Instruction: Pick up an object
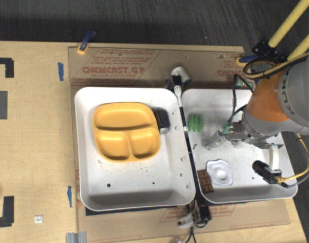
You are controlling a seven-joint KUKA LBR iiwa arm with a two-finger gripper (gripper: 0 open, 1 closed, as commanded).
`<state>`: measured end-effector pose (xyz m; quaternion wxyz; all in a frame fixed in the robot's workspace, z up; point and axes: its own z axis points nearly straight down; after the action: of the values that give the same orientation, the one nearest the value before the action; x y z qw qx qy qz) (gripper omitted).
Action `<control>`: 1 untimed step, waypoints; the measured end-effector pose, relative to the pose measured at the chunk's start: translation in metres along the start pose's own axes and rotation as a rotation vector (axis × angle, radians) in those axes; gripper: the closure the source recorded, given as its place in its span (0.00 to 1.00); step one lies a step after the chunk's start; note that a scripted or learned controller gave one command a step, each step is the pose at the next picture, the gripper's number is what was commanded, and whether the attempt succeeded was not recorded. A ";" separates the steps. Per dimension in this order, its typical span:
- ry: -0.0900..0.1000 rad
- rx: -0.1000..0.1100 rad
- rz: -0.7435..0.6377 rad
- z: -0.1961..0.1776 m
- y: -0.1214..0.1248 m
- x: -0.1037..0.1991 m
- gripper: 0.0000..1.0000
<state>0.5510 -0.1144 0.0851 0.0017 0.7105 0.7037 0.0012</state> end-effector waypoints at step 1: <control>0.000 0.002 0.254 0.000 0.010 0.021 0.00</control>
<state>0.5607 -0.0940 0.0849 0.0008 0.7939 0.6080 0.0004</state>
